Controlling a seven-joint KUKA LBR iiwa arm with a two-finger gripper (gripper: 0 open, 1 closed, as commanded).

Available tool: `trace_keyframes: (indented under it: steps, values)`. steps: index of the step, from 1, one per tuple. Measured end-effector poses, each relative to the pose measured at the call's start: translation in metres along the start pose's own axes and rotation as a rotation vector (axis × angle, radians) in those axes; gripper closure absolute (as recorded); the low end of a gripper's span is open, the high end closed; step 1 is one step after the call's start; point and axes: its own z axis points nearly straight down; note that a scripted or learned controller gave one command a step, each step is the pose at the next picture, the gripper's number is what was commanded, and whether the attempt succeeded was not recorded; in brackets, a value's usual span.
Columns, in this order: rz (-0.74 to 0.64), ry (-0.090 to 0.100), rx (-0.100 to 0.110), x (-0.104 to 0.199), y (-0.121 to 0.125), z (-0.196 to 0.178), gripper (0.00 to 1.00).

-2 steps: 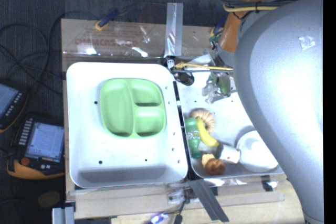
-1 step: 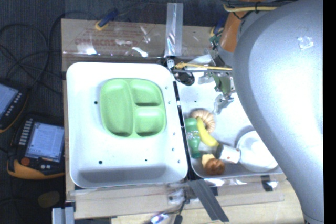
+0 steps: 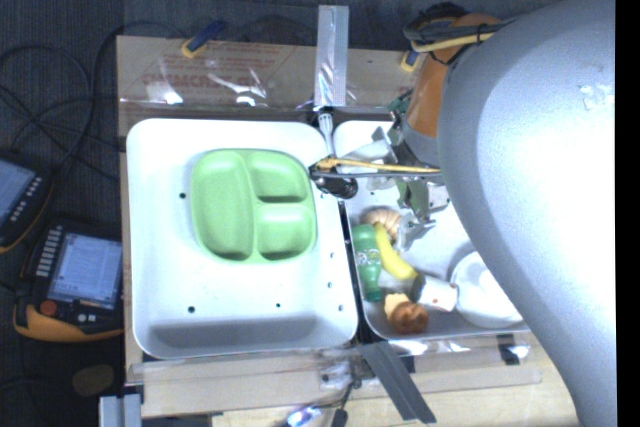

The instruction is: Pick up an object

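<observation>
The right bin (image 3: 352,137) holds a pile of small things. A yellow banana (image 3: 388,255) lies across a green item (image 3: 366,267). A tan rounded thing (image 3: 378,218) sits just behind them, and a brown rounded thing (image 3: 406,316) lies at the front beside a small white and red piece (image 3: 437,295). A white bowl (image 3: 482,293) rests at the right, partly under the arm. My gripper (image 3: 417,217) hangs low over this bin, just right of the tan thing and behind the banana. I see nothing held between its fingers.
The left bin (image 3: 150,245) holds a green divided plate (image 3: 252,203). The big grey arm covers the right bin's far and right sides. A metal post (image 3: 332,55) stands behind the wall between the bins.
</observation>
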Motion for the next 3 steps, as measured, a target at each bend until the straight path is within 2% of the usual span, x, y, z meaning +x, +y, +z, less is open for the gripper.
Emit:
trace_keyframes:
  steps: [1,2,3]
  values:
    - [-0.091,0.0,-0.001,-0.034,0.008,0.0,0.0]
    - [0.002,0.0,0.001,-0.034,0.029,0.0,0.0]
    - [-0.001,0.001,0.0,-0.04,-0.002,-0.027,0.0]
